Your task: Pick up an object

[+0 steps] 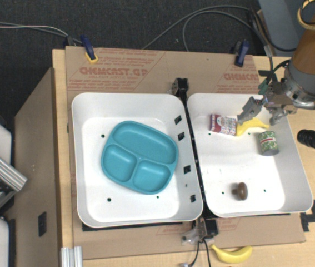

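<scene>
Bins sit side by side on my bench, and I see the arm (313,43) reaching in from the right over the far end of the right bin (290,202). Its orange band is at the upper right, and the gripper (260,111) hangs low over the bin's upper part. One grey finger (248,111) slants down toward the left, its tip right at a yellow object (253,127), which looks like a banana-shaped toy lying on the bin floor. From this angle I cannot tell whether the fingers are spread or closed, nor whether they touch the yellow object; nothing is clearly between them.

Just left of the yellow object, touching or nearly touching it, lies a small red and white packet (223,124). Just right and slightly nearer to me lies a green can (268,142) on its side. Well apart from these, near the front of the same bin, rests a small brown round object (239,191).

The left bin (85,166) holds a teal divided plate (139,157), lying flat around its middle, with three compartments.

Outside the bins, at the bench's front edge, I see another yellow banana shape (234,253). Two blue clamps (88,48) grip the cardboard sheet at its far edge.
</scene>
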Robot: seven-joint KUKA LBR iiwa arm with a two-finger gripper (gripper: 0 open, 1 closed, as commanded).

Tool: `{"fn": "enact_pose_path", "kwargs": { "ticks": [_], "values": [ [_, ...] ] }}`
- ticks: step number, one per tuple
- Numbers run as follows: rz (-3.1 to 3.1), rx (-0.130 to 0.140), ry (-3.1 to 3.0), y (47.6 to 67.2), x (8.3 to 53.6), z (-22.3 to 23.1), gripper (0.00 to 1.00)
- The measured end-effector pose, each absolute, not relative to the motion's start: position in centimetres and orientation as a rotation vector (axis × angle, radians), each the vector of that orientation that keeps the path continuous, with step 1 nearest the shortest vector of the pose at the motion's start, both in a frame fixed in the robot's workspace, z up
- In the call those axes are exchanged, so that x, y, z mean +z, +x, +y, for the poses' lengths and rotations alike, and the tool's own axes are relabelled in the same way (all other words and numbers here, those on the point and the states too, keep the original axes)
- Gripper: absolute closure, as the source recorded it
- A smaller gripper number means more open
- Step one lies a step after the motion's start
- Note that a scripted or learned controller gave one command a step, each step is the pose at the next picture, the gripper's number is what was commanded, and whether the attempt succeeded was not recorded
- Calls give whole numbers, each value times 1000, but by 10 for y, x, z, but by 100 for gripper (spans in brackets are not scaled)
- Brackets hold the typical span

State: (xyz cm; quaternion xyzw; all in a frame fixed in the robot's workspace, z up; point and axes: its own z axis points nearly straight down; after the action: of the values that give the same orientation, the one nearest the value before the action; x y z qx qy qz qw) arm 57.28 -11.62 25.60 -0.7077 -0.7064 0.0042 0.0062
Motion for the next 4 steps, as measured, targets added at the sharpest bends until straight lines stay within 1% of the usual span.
{"fn": "enact_pose_path", "kwargs": {
  "ticks": [1, 2, 3, 4],
  "values": [
    [-2221, 0, -2219, 575, 263, -116, 0],
    [-2216, 7, -2216, 576, 200, -117, 0],
    [-2215, 5, -2217, 565, 147, -116, 0],
    [-2218, 4, -2217, 574, 94, -119, 0]
  ]
}}
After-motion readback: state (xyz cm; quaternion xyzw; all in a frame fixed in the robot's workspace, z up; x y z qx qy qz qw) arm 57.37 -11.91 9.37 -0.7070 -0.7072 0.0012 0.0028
